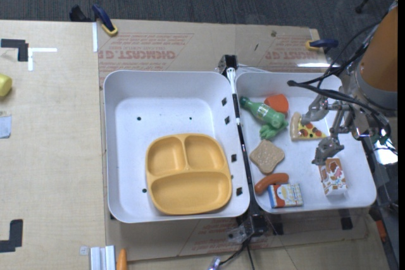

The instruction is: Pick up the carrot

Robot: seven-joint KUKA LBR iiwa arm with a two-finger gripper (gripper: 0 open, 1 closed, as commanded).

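Jaws spread open here, nothing between them, hanging just on the arm's side of the flat triangular toy pizza slice (306, 129), one finger (314, 112) at its far corner and the other (328, 150) off its near corner. So that's the wrong neighbour for now! The target, by my read, is the bright orange rounded toy carrot (277, 102), lying just beyond the pizza slice toward the centre divider, and partly tucked behind the dark green plastic toy bottle (259, 111), which leans across it on the side away from the pizza. To do this well, the jaws want to travel across the pizza slice without dragging it, centre over the carrot's exposed orange end, and turn so the fingers straddle its narrow width and come down clear of the bottle. A careless descent could pinch both. Watch out for a look-alike too: an orange-red sausage-shaped toy (271, 182) lies well to the near side of the pizza slice, past the brown toy bread slice (267, 157). All of this is inside the right-hand shallow white bin (361, 199).
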